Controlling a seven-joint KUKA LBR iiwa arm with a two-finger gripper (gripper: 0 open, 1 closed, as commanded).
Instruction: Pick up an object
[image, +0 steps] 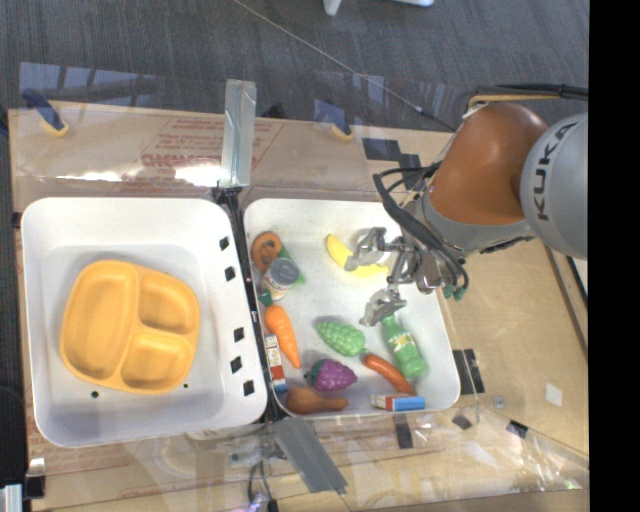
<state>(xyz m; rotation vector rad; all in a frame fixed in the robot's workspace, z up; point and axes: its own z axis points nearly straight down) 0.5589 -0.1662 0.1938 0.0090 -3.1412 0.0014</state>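
Note:
The right bin holds several toy foods. My gripper hangs over its right half, open, with nothing between its fingers. One finger is by the right end of a yellow banana. The other finger is just above the cap of a green bottle. A green bumpy vegetable, purple grapes, an orange carrot and a red pepper lie lower in the bin.
A yellow divided plate lies in the left bin. Along the right bin's left wall sit a brown ring and a small can. A drumstick and a small box lie at its front edge.

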